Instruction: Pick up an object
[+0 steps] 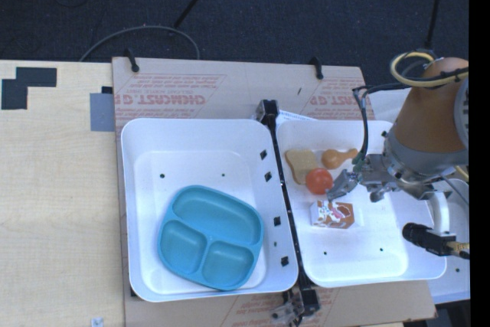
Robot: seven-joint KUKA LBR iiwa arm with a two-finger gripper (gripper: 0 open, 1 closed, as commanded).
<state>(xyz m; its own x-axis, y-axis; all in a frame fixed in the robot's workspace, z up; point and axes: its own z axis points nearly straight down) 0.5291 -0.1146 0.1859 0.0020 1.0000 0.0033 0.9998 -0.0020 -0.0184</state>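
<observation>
The end effector (342,188) sits low in the right bin (383,260), reaching in from the right. Whether its tips are spread or closed cannot be told at this resolution, and nothing shows between them. The red ball (319,181) lies just left of the tips, near or touching. The small printed packet (333,214) lies just beside it on the near side, flat on the bin floor. The tan piece (302,162) and the orange pear shape (338,158) lie farther. The blue divided tray (210,237) rests in the left bin (145,157), well apart.
</observation>
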